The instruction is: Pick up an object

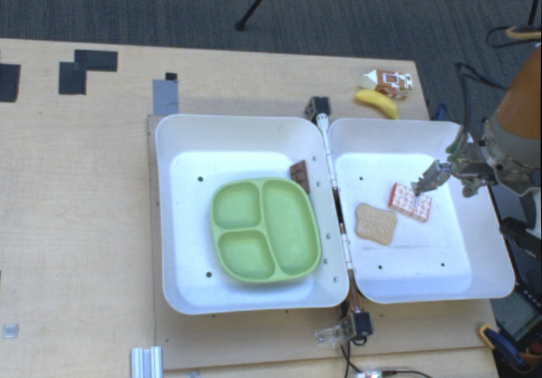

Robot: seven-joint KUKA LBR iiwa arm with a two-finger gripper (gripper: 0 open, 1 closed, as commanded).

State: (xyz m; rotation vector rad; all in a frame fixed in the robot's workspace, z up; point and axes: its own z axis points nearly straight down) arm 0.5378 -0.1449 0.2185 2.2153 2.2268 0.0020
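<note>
White bins (pixel 254 130) — two; one green tray (pixel 265 230), one toast (pixel 375 223), one red packet (pixel 411 202).

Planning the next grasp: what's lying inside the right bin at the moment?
Inside the right bin: a slice of toast and a red-and-white packet beside it. The gripper hangs over the packet's upper corner, covering a bit of it.

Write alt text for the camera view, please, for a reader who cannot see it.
The gripper hangs over the right bin, beside a red and white packet and a slice of toast. The left bin holds a green divided plate.
</note>
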